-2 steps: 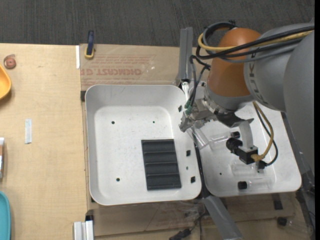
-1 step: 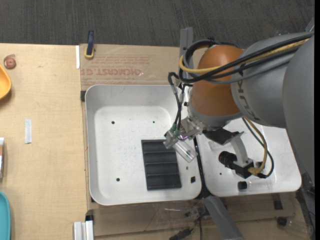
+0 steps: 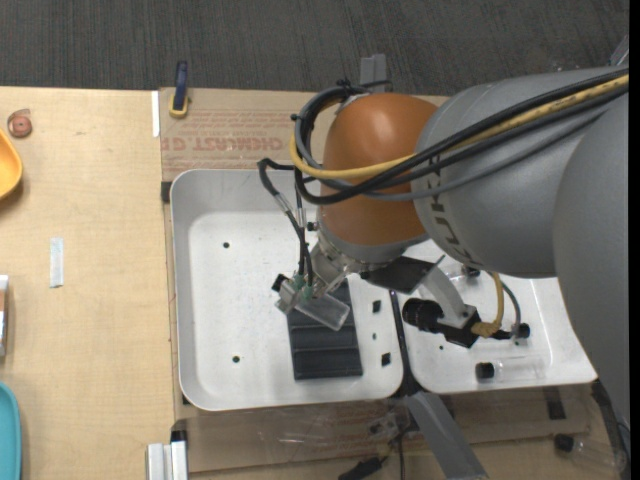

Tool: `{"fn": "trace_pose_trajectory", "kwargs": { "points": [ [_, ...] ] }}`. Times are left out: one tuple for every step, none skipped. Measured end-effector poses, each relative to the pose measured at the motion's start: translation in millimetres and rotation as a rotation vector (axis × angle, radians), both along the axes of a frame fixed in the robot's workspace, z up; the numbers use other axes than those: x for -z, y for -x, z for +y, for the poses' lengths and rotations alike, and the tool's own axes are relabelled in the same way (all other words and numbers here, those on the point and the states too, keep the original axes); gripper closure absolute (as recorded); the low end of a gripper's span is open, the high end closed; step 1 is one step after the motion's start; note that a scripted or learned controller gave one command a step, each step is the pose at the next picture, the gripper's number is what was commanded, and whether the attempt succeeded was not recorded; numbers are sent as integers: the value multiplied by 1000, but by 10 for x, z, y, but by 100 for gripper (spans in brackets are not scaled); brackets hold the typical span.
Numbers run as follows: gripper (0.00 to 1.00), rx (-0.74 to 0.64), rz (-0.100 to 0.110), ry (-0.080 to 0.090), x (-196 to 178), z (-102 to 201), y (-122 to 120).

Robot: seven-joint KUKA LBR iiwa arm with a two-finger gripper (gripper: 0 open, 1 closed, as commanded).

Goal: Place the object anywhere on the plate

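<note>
The tool (image 3: 318,303) hangs low over the left bin (image 3: 215,298), a cluster of clear plastic and small green parts at the end of the arm (image 3: 500,178); whether it is parted or closed, and whether it has hold of anything, cannot be told from this angle. Directly beneath and touching it in the picture lies a dark, flat, rectangular object (image 3: 325,353) with ribbed grooves across its top, resting on the bin floor near the bin's right wall and front rim. The bin is shallow, smooth white plastic with rounded corners and a few small dark holes; its left half lies open. Above the tool bulges a glossy orange band (image 3: 370,168), round and smooth, looped by black and yellow cables (image 3: 300,158). The matte grey arm covers most of the right bin (image 3: 520,368). The bins sit on a pale wooden surface (image 3: 90,268), with brown cardboard (image 3: 240,133) behind them. At the far left edge, an orange curved rim (image 3: 8,173) and a teal one (image 3: 8,433) show.
</note>
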State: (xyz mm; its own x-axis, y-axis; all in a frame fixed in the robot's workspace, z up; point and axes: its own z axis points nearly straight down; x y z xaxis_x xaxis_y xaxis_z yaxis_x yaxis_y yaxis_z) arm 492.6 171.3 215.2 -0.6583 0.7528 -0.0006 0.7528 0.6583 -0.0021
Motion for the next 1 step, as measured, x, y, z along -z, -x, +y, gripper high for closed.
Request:
{"fn": "trace_pose_trajectory", "kwargs": {
  "points": [
    [100,203,0,1,-178,431,151]
  ]
}}
